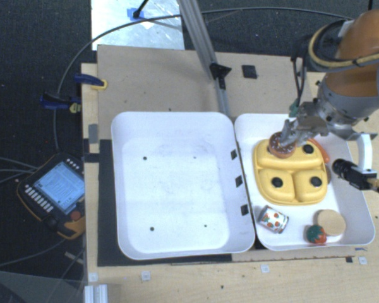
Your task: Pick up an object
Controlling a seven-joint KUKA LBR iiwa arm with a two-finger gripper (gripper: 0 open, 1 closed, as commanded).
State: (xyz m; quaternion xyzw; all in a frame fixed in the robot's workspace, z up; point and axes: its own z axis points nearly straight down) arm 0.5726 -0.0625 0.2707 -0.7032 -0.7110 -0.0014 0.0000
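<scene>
The arm (357, 55) reaches in from the right and ends low over the right bin (365, 229), its jaws over the far part of a yellow three-compartment tray (290, 182). A brown round object (280, 146) with a paler rim lies in the far compartment of that tray, towards its left side. The jaws come down onto this object's right edge, at or very near contact. Their tips blur into it, so I cannot tell whether they are apart, together or clamped on anything.

Each compartment of the tray shows a black dot. An orange sliver (323, 152) peeks out just beside the tray's right edge. Near the front of the same bin, a small white cup with red spots (273, 219) lies tilted just beside the tray's near left corner. A tan round disc (330, 221) sits towards the near right corner, touching a small green and red thing (314, 233) on its left.

The left bin (123, 169) stands alongside on the tabletop (151, 74), the two bins' rims meeting in the middle. A handheld controller with a lit screen (54, 191) rests off the tabletop's left side
</scene>
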